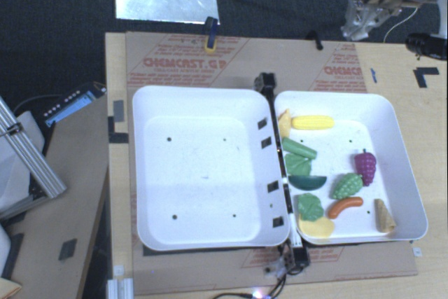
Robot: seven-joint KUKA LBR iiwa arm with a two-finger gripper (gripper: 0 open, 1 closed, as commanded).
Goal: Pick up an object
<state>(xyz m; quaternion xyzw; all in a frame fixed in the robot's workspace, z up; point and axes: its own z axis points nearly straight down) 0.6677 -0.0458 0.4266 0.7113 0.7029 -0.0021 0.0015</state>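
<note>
The gripper hangs above the bench; its state cannot be told. Below it, the right bin holds toy corn and purple grapes.

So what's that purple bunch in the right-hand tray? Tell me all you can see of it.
The purple grapes look like a plastic toy: a knobbly bunch, wider at the top, tapering down to a point, with a thin dark stem sticking up. It lies flat on the floor of the right bin, toward its right side. Its lower left edge sits close to, perhaps touching, a bumpy green piece. Nothing grips it.
</note>
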